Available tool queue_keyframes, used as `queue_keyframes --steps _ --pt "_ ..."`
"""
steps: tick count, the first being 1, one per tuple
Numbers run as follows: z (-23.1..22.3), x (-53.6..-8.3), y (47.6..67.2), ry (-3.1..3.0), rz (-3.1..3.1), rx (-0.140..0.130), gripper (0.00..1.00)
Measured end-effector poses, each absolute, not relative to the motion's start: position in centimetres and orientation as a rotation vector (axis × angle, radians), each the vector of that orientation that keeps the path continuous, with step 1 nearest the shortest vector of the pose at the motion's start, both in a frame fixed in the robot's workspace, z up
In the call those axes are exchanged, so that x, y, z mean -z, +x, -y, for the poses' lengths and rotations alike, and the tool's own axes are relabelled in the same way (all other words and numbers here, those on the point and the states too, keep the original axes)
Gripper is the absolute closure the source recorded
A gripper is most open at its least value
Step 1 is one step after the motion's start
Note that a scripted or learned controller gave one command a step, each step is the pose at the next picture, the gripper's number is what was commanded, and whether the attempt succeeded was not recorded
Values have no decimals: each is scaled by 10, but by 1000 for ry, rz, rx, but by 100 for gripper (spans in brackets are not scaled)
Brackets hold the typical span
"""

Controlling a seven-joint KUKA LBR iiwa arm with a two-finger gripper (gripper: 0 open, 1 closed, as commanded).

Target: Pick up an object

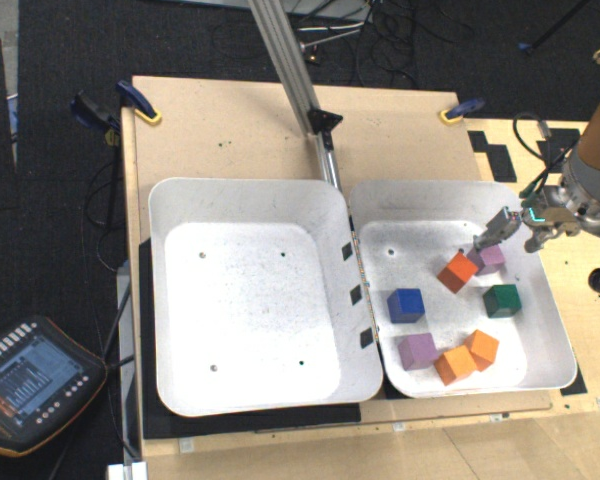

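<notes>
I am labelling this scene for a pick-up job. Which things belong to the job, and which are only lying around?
Job:
- gripper
- right bin holding orange blocks, purple blocks, blue block, green block

Lying about:
- left bin
- teach pendant
- clamps

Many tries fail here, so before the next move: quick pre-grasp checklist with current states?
1. Claw over the right bin: ok.
2. Target picked: cannot tell; orange cube and light purple cube sit touching.
3. Room around target: not ok, that pair is crowded.
4. Easier options: ok; blue cube and green cube stand apart.
5. Claw opening: cannot tell.
</notes>
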State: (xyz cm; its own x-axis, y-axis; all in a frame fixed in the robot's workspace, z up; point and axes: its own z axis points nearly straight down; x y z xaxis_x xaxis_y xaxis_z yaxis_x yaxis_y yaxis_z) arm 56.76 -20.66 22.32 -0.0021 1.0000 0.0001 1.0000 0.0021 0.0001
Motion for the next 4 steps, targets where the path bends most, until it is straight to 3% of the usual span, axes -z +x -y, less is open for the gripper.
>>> queue_keyframes --steps 2,3,4 --pt "199 -107 566 -2216 2221 -3 0" --pt "199 -94 566 -2221 2220 -2 0" --pt "199 -106 567 -2223 2223 1 100"
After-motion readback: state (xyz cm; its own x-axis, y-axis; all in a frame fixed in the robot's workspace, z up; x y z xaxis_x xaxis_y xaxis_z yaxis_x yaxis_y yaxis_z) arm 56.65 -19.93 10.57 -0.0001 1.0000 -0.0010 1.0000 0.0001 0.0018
